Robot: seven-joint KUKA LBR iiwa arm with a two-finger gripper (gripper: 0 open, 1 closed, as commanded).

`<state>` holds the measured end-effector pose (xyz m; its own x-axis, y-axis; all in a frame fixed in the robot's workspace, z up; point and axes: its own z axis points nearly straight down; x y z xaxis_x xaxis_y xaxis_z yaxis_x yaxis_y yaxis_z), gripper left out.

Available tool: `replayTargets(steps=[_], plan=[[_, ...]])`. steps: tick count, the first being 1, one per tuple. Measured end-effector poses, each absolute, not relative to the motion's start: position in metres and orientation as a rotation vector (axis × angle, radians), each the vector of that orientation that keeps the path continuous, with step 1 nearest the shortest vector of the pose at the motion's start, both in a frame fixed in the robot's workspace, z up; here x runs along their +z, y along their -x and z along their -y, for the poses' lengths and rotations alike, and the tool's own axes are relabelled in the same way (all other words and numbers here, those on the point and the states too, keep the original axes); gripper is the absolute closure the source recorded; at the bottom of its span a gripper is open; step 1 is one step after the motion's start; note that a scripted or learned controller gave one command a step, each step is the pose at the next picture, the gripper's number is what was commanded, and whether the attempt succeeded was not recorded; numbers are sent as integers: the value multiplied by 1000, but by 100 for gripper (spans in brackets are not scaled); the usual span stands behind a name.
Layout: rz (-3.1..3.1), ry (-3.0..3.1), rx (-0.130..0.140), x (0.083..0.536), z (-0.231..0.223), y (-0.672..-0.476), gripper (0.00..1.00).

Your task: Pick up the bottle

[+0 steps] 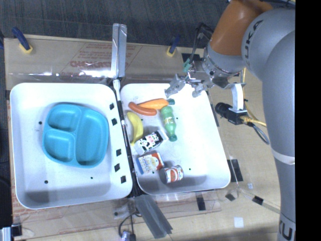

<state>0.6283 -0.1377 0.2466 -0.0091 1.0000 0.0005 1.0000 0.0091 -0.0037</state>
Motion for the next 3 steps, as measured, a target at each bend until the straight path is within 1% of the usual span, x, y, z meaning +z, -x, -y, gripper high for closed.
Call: replayTargets(steps=[1,2,3], plan=[[2280,2165,0,124,124,-611,0],[2193,2245,4,92,156,-610,0],[2195,2239,6,102,156,-610,100]])
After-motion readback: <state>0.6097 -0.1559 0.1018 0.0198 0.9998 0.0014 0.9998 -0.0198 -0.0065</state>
